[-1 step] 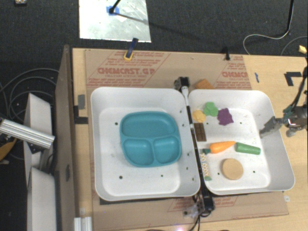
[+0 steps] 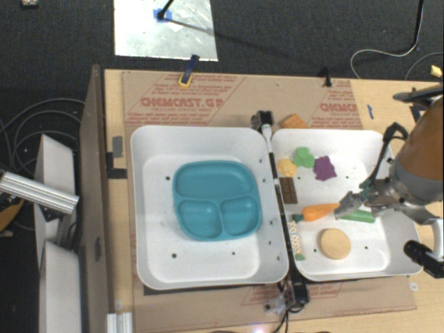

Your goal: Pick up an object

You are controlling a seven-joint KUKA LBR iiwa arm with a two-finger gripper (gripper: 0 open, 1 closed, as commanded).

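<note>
Claw point(image 2: 352, 205): low in the right shallow white bin point(image 2: 371, 263); whether spread or pressed together, cannot tell.
Orange plastic carrot point(image 2: 319, 212): just left of claw.
Green piece point(image 2: 360, 217): beside the claw.
Round tan disc point(image 2: 334, 243): nearer the front.
Left white bin point(image 2: 152, 207): teal divided plate point(image 2: 215, 198).

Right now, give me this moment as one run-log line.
phase: reaching | hand: low in right bin, at carrot and green piece | grasp: unconfirmed | left bin: teal divided plate

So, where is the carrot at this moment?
The carrot lies in the right bin, near its left wall, just above the round tan piece. The gripper is at its right end.
</note>
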